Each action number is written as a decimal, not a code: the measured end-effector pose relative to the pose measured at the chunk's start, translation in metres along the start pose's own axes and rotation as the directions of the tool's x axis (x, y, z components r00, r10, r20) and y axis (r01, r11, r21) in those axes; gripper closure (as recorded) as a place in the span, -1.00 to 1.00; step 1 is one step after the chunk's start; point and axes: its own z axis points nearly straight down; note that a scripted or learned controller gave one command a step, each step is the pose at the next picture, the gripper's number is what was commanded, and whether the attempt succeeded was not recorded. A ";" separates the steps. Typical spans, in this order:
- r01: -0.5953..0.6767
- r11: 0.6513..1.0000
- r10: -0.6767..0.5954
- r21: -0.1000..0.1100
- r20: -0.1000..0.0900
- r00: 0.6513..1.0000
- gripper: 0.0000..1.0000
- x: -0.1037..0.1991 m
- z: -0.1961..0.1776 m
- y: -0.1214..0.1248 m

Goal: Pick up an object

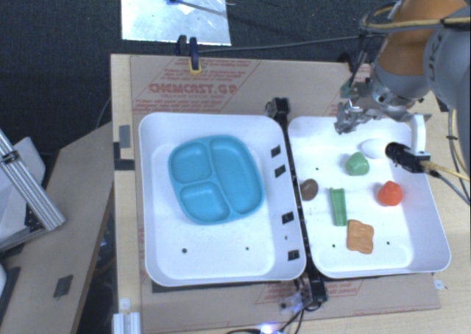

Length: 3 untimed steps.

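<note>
You cannot tell the jaws' state at the gripper (347, 123), but the small rounded green lump (358, 164), at its five o'clock, looks light and soft, so take it across the middle.

A robotics lab: a table (221, 79) topped with printed cardboard carries two white bins (221, 266) clipped side by side, an industrial arm (423, 38) with loose cables overhead, dark carpet around.

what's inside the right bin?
In the right bin: a green ball, red ball, green bar, orange piece, brown lump and something white. The gripper and arm cover the far corner.
</note>
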 end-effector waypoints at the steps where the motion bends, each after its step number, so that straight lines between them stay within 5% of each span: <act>1: 0.000 1.000 0.000 0.004 -0.001 1.000 1.00 0.000 -0.017 0.001; 3: 0.005 1.000 -0.005 0.008 -0.004 1.000 1.00 0.106 -0.012 -0.024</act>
